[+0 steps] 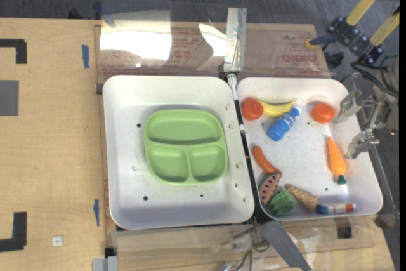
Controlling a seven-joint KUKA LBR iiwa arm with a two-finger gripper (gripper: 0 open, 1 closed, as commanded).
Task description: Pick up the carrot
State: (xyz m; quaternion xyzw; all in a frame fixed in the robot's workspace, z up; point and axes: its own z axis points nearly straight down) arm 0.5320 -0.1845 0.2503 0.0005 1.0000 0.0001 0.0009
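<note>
Left bin (120, 155) bearing a green divided plate (186, 146). Right bin (368, 190) with the carrot (335, 157) at its 3 o'clock side, tip toward 6 o'clock. Gripper (361, 127) beside the carrot; finger spacing cannot be told.

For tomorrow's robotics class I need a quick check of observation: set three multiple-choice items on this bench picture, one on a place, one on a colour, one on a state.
1. Where does the carrot lie?
A. in the right bin
B. in the left bin
C. on the bench outside the bins

2. What colour is the divided plate?
A. blue
B. green
C. red

3. How does the small bottle rest?
A. upright
B. on its side
C. on the divided plate

Key: 1 A, it lies near that bin's right wall; 2 B, the plate is light green; 3 B, its length lies along the bin floor.
</note>
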